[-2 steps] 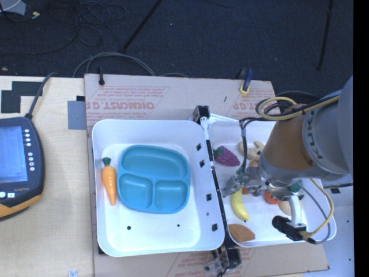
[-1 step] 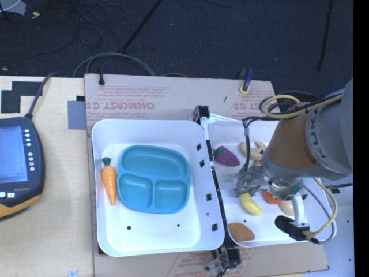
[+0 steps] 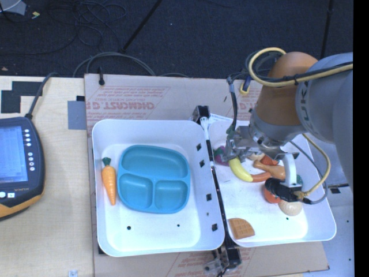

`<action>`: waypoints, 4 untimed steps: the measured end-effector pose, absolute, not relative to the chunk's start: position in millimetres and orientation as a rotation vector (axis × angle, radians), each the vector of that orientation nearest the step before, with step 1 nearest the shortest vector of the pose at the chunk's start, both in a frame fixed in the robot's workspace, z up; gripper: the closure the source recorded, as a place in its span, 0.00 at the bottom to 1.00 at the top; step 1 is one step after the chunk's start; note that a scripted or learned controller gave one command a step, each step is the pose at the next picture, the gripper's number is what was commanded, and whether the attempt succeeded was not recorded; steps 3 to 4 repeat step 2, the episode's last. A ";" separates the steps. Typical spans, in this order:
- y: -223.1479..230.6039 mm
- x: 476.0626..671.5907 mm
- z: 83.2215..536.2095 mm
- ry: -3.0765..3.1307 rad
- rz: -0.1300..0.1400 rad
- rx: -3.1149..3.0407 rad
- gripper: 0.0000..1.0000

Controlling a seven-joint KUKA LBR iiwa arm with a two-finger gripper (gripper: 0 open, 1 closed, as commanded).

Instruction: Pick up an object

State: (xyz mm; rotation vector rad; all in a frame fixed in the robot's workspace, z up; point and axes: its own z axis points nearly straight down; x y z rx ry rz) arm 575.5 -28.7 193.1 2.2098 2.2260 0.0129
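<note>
My gripper (image 3: 241,152) reaches down into the right bin (image 3: 271,235), just above a yellow banana (image 3: 240,171). A purple object (image 3: 221,153) lies just left of the gripper. Orange and red toy foods (image 3: 268,169) lie under the wrist, with a red and beige piece (image 3: 285,199) further right. A flat tan cookie-like piece (image 3: 241,228) rests near the bin's front. The arm hides the finger tips.
The left bin (image 3: 144,235) holds a blue divided plate (image 3: 154,179) and an orange carrot (image 3: 109,180) along its left side. A tablet-like pendant (image 3: 17,157) lies on the bench at far left. Cables loop over the arm and across the right bin.
</note>
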 end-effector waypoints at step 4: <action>84.5 547.3 330.9 2.225 0.008 2.216 1.00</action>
